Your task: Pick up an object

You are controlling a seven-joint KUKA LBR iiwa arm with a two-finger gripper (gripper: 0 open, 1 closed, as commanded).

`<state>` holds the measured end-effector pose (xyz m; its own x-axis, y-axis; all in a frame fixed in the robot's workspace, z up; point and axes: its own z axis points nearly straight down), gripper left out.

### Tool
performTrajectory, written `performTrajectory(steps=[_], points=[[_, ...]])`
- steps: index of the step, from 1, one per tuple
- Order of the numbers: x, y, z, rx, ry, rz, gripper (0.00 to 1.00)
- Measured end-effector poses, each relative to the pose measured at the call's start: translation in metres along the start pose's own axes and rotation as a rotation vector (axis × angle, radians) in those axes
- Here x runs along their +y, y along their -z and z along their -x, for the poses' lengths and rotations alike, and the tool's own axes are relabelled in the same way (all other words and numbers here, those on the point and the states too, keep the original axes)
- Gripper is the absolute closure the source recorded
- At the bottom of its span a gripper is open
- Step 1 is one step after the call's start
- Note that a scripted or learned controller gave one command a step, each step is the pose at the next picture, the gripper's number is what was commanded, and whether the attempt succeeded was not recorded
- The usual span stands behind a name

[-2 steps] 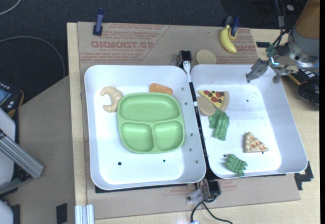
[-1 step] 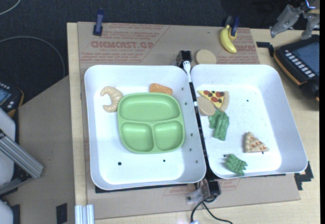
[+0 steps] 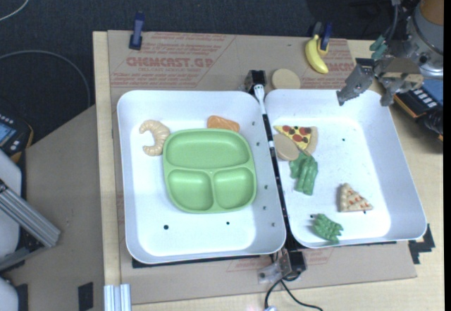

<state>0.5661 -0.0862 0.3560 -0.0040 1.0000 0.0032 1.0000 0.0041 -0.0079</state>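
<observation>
Bins laid out, end effector parked over the far right rim

Cardboard-topped counter [image 3: 176,56] carries two shallow white bins that meet along a black seam at the middle. Nearest the camera in the right bin [image 3: 394,183], a green leafy toy [image 3: 326,227] lies close to the front rim, and a small pizza slice [image 3: 353,199] sits just behind it, with bare white floor between it and the right wall. Further back, a second green vegetable [image 3: 305,173] lies near the seam, touching a tan round piece [image 3: 287,150] and a larger pizza slice [image 3: 296,135]. The far right part of this bin is open floor.

In the left bin [image 3: 134,183], a green divided tray [image 3: 209,168] fills the centre, leaving narrow margins at front and left. A croissant [image 3: 153,135] lies just beside the tray's far left corner, and an orange piece [image 3: 223,123] touches its far edge.

Beyond the bins, a tan disc [image 3: 285,79] and a banana [image 3: 316,55] rest on the cardboard.

The end effector [image 3: 368,91] hangs over the right bin's far rim, its two dark fingers spread apart and pointing down, nothing between them. The grey arm runs off to the right.
</observation>
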Motion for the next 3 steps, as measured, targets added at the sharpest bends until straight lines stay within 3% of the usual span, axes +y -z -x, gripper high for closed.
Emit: performTrajectory(steps=[1,2,3], points=[[-0.064,-0.060,-0.050,0.000,0.000,-0.002,0.00],[-0.061,-0.046,-0.047,-0.004,-0.004,0.011,1.00],[-0.087,-0.089,-0.122,0.000,0.004,0.000,1.00]])
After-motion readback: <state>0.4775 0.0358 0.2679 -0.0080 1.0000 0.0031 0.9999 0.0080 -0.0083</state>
